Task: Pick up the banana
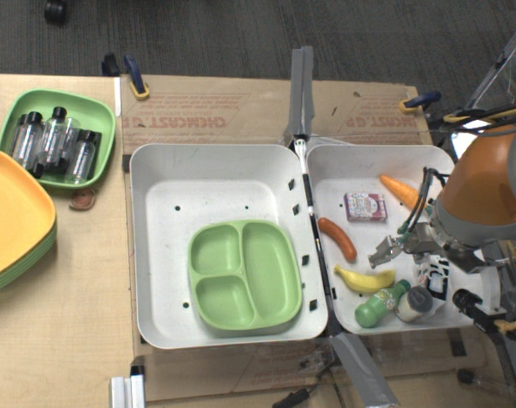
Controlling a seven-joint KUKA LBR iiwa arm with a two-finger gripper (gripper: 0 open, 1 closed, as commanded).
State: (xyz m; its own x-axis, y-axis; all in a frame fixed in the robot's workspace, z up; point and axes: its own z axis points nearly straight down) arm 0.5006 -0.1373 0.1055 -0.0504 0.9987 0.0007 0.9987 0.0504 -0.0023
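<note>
The yellow banana [365, 279] lies on the floor of the right bin [360, 161], near its front left, curving up at both ends. My gripper [388, 250] hangs just above and to the right of the banana's right end, its fingers open and nothing between them. The grey arm with its orange band [489, 184] reaches in from the right and covers part of the bin's right side.
Around the banana lie a red sausage [337, 238], a pink box [365, 206], an orange carrot [399, 190], a green bottle [378, 307] and a small clear bottle [416, 302]. The left bin [155, 228] holds a green divided tray [244, 274].
</note>
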